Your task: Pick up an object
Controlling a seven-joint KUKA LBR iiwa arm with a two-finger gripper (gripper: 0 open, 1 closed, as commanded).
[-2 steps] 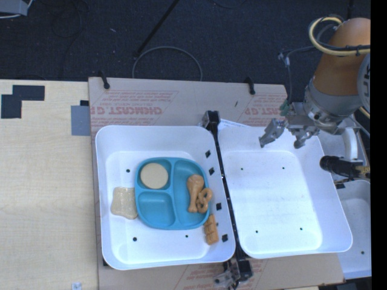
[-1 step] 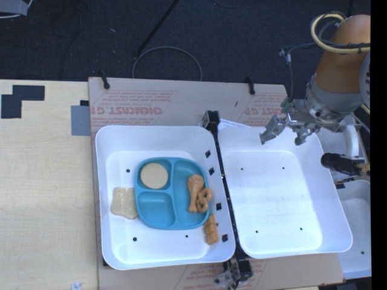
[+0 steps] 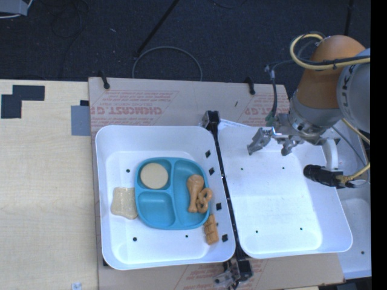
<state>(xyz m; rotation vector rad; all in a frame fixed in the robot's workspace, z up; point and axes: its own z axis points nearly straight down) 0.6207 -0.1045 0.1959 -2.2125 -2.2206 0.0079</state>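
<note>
The gripper (image 3: pixel 273 144) hangs over the far edge of the right bin (image 3: pixel 290 222), its two fingers spread wide with nothing between them. The arm (image 3: pixel 326 83) rises behind it at far right. All the objects lie well apart from it in the left bin (image 3: pixel 112 156). There a blue tray (image 3: pixel 160 213) holds a round tan disc (image 3: pixel 153 175) in its far-left compartment and a pretzel-like piece (image 3: pixel 198 193) in its right one. A pale bread slice (image 3: pixel 124 202) touches the tray's left rim. A small brown piece (image 3: pixel 211 229) lies by its near-right corner.
</note>
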